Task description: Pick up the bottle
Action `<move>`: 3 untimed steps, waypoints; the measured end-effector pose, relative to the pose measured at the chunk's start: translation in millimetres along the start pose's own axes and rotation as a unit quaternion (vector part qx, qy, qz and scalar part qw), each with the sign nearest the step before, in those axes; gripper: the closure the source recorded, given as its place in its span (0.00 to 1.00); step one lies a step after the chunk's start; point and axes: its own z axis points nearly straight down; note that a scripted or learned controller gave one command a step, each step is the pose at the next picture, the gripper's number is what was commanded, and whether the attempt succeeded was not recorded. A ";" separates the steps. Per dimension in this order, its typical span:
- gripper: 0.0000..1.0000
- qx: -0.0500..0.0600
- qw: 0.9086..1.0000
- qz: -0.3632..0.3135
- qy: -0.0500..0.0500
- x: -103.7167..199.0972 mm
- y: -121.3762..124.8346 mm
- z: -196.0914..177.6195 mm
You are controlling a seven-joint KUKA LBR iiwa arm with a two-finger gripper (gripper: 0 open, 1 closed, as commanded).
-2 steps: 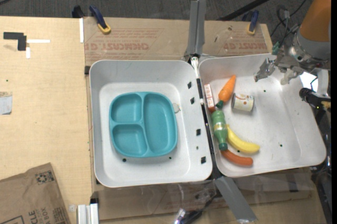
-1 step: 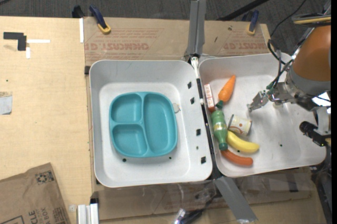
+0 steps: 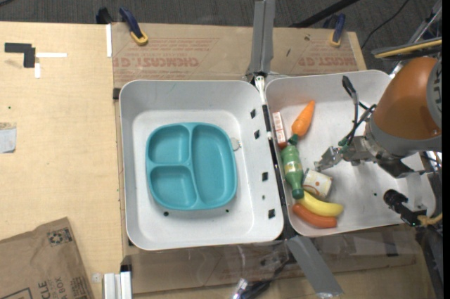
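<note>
The green bottle (image 3: pixel 292 169) is lying on its side in the right bin (image 3: pixel 365 90), hard against that bin's left wall, its cap end pointing toward the front edge of the table (image 3: pixel 56 150). It is sitting in a tight cluster. The carrot (image 3: pixel 303 118) is lying just beyond its far end, a red-and-white packet (image 3: pixel 279 127) is lying beside that end along the wall, a small white cup (image 3: pixel 317 182) is touching or nearly touching its cap end, and the banana (image 3: pixel 322 205) and a red item (image 3: pixel 316 218) are lying just in front of it.

The gripper (image 3: pixel 330 158) is hanging low over the middle of the right bin, just to the right of the bottle and above the cup. I cannot tell whether the fingers are spread or pressed together; they are too small and cluttered in this view. Nothing is visibly sitting between them.

Risks from here, as judged:

1. The bin wall is crowding the bottle's left side, so 1 finger may be finding no room and riding up onto the rim.
2. The cup is standing nearest the gripper, so a closing grasp may be taking the cup instead.
3. The bottle's rounded, smooth body may be rolling or squirting out under an off-centre pinch.
4. A descent slightly forward may be striking the banana.

The left bin (image 3: pixel 133 171), holding the teal divided plate (image 3: pixel 191 166), is lying well apart from this work.
</note>
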 end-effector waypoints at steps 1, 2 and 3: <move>0.00 0.003 1.000 -0.031 0.001 39.6 -31.3 1.8; 0.00 0.003 0.999 -0.032 0.002 40.5 -31.6 2.2; 0.00 0.012 0.999 -0.030 0.005 42.4 -32.3 -8.8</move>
